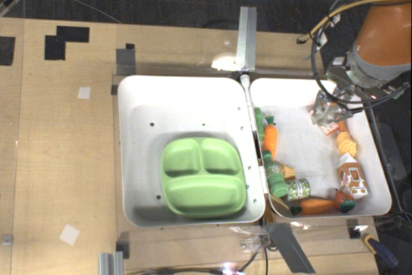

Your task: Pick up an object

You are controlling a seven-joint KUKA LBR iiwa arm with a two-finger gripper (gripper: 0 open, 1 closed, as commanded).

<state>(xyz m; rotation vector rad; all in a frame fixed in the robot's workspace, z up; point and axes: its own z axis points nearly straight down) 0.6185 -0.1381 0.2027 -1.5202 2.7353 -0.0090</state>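
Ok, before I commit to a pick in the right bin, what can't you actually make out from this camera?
- Claw: camera view, blurred against the bin wall; open or shut is unclear.
- Orange item beneath the claw: partly covered, identity unclear.
- Small carton: label too small to read.
- Green bottle: partly hidden by the divider wall between the bins.

1. broad orange band (pixel 384 34), rounded and glossy, wrapped around the arm above the wrist.
2. grey wrist section (pixel 375 72) below the band, smooth, with a paler rim at its lower edge.
3. yellow and black cables (pixel 338 9) looped in arcs beside the band, bundled near a small dark fitting.
4. thinner black cable running along the grey section.
5. pincer (pixel 326 110) of pale, shiny metal, small and blocky, details too blurred to tell.
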